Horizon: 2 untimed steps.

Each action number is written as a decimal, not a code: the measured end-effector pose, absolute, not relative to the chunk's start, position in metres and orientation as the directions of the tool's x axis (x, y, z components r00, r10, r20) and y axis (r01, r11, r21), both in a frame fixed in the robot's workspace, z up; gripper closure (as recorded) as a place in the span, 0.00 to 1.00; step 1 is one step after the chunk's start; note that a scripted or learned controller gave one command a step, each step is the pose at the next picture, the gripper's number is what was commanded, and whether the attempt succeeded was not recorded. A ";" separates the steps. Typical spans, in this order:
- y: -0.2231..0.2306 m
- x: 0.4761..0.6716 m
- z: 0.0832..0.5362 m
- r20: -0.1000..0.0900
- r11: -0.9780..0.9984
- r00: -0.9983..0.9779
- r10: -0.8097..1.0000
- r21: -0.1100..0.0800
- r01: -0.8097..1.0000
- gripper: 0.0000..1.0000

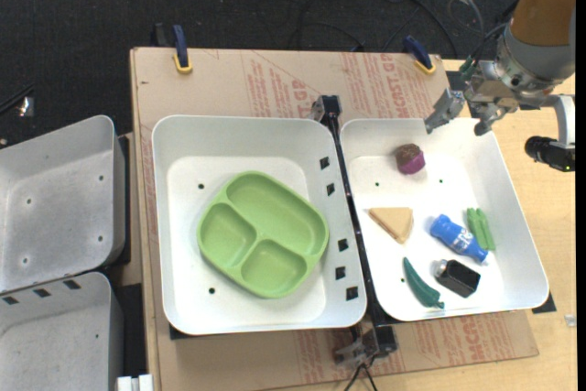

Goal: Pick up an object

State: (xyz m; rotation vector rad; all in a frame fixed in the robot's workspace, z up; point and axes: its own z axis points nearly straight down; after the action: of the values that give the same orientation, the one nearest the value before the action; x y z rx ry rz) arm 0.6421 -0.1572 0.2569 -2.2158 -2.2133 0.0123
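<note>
- Objects to pick all lie in the right bin (513, 197), below the claw (461, 115), which hangs over the bin's far rim with its two fingers spread wide and nothing between them.
- The left bin (174, 197), well off to the claw's left, holds a big green plate (263, 234) with three parts.
- The tan wedge (393, 222) lies below the claw, a little left.
- The blue bottle (458, 237) sits further down, almost straight under the claw, touching the thin green stick (481, 229).
- The dark green pod (420, 283) and the black block (457, 276) are farthest from the claw, near the front rim.
- The purple ball (410, 158) is smallest and nearest, just down and left.
- I think the ball is the best pick: it stands alone. Go straight down with fingers on both sides, then squeeze gently so it does not roll.
</note>
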 end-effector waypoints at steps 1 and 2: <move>-0.157 0.644 0.265 -0.001 0.001 -0.001 1.000 0.000 1.000 0.00; -0.158 0.638 0.202 0.001 -0.001 0.001 1.000 -0.006 1.000 0.00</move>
State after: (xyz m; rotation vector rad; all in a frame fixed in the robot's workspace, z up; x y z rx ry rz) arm 0.6381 -0.1576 0.2022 -2.2191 -2.2171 0.0062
